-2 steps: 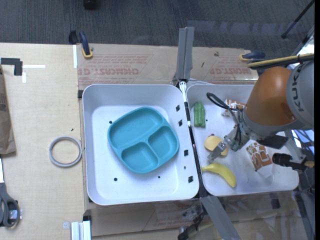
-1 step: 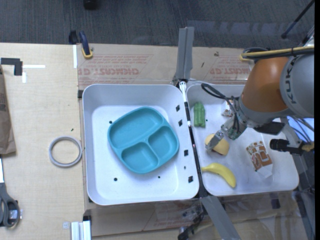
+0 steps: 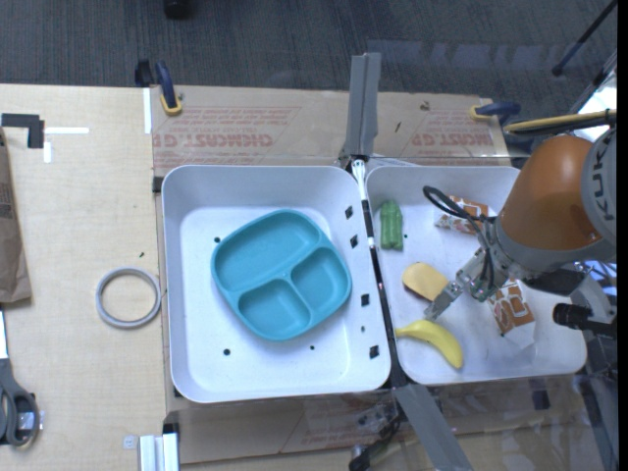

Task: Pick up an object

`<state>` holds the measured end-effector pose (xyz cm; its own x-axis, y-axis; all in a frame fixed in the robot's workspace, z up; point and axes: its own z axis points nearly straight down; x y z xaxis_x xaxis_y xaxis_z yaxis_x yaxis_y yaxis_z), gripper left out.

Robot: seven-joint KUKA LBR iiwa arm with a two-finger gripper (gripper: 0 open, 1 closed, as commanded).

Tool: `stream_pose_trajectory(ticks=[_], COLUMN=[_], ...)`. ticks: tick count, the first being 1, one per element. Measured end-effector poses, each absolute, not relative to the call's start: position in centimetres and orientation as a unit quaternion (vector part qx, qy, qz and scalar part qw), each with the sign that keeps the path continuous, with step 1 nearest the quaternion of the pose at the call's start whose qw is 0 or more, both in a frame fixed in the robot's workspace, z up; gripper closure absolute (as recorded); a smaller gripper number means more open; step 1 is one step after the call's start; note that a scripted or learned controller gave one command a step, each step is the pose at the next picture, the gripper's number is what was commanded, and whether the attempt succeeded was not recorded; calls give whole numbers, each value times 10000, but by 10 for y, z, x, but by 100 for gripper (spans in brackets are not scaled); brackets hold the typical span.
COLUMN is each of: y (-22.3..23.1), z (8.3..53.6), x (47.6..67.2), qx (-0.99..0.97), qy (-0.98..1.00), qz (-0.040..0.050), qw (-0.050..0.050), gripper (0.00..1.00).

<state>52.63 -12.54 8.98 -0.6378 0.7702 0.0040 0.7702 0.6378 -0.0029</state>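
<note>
The right bin (image 3: 491, 366) holds a yellow banana (image 3: 435, 340) near its front edge. A tan, rounded piece (image 3: 424, 281) lies just above the banana, and a green oblong item (image 3: 392, 225) lies by the bin's left wall. A white and orange packet (image 3: 513, 311) sits at the right, and another packet (image 3: 465, 214) lies farther back. My gripper (image 3: 453, 296) hangs low in this bin between the tan piece and the front packet, its grey fingers (image 3: 442, 304) pointing down-left toward the banana. Nothing shows between them.
The left bin (image 3: 186, 263) holds a teal divided plate (image 3: 282, 274). A roll of tape (image 3: 129, 296) lies on the bench at the left, with scissors (image 3: 17, 415) at the lower left. The arm's orange band (image 3: 551, 199) looms over the right bin's right side.
</note>
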Motion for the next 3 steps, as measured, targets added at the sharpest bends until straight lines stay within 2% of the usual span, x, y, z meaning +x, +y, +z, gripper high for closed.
stream_pose_trajectory(ticks=[1, 2, 3], y=[-114, -78, -104], z=[90, 190, 125], x=[585, 618, 585], qx=[-5222, -4521, -5953], qy=[-8528, -8920, -8035], qz=[10, 10, 17], qw=[15, 10, 26], gripper=[0, 0, 0])
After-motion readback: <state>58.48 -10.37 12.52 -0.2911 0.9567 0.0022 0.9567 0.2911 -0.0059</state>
